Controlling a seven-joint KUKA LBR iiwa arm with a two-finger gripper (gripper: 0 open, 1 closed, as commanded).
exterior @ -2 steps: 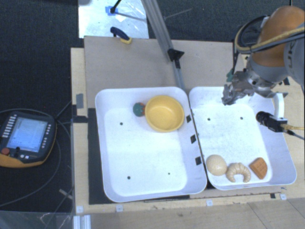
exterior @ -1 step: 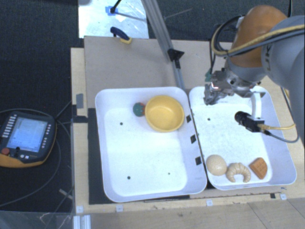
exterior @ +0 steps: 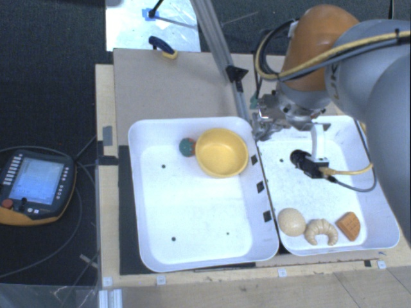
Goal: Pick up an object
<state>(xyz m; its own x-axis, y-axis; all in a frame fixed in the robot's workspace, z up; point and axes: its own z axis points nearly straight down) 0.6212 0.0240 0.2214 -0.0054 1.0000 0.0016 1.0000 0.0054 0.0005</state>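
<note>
- arm (exterior: pixel 359 63): grey, with an orange band above the wrist, reaching in from the right and hanging over the upper part of the right bin (exterior: pixel 379 236)
- pincer (exterior: pixel 262 130): seen at the upper left corner of the right bin, close to the wall shared by the two bins; whether it is open or closed cannot be told, and no object is seen in it
- left bin (exterior: pixel 192 236): shallow, white; it carries a yellow bowl (exterior: pixel 221 153) near its upper right corner, upright with its hollow facing up
- small teal ball (exterior: pixel 187 147): in the left bin, touching or just beside the bowl's left rim
- right bin, near edge: three objects in a row, a pale round bun (exterior: pixel 291 222) on the left, a curved croissant (exterior: pixel 322 231) in the middle, an orange waffle-like piece (exterior: pixel 350 226) on the right; all lie well apart from the pincer
- black fitting with yellow cable (exterior: pixel 308 162): hangs from the arm above the middle of the right bin
- tabletop (exterior: pixel 160 82): brown board under both bins, with a blue and yellow clamp (exterior: pixel 162 46) at its far edge
- control pendant (exterior: pixel 33 185): on the dark floor to the left of the tabletop, screen lit
</note>
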